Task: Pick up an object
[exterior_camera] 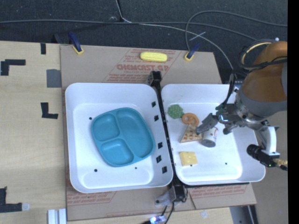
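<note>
My gripper [206,133] hangs low over the middle of the right bin [233,171], open, with its grey fingers [204,124] spread apart. A small white and red object [214,135] lies between and just right of the fingertips; I cannot tell whether they touch it. A tan pizza slice [189,135] lies just left of the gripper. An orange ring-shaped piece [190,118] and a green broccoli [175,111] sit further up and left. A yellow square piece [188,158] rests near the bin's front.
The left bin [79,97] holds a blue divided plate [122,136]. A yellow corn cob [153,56] lies on the cardboard behind the bins. Black clips [155,77] join the bins along the middle divider. Cables run across the dark floor at the back.
</note>
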